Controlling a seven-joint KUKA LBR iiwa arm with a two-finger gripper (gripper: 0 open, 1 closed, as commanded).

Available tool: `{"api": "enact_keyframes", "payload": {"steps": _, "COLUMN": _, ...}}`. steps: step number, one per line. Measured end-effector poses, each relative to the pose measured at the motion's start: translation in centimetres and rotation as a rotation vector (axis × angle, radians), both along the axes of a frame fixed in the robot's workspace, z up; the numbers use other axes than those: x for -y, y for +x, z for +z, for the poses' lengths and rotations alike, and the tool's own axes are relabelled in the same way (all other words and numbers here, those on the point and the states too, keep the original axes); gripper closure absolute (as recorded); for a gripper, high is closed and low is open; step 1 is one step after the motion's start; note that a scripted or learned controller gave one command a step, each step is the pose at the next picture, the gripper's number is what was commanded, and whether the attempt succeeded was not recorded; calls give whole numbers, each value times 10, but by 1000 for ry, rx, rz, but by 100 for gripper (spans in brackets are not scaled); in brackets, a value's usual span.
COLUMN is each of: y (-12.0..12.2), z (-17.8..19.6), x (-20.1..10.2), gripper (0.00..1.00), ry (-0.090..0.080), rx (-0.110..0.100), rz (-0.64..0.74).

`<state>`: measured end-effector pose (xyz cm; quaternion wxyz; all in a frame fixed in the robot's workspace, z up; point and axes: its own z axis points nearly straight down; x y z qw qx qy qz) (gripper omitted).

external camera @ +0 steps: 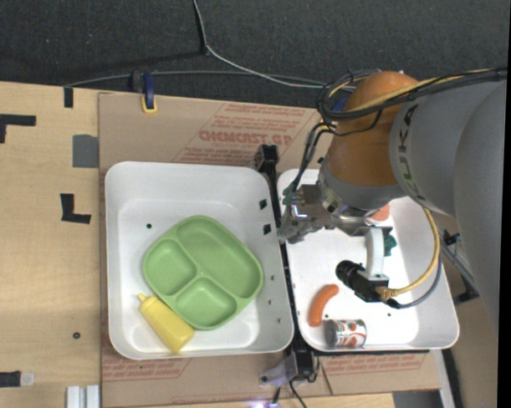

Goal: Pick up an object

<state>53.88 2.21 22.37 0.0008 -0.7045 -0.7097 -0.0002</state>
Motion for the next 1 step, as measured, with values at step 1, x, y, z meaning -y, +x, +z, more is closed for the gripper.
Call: {"api": "enact_keyframes", "payload": {"steps": 1, "y": -5, "z": -8, "x": -47, "gripper": 100, "ry": -1, "rx": -3, "rz": -2}}
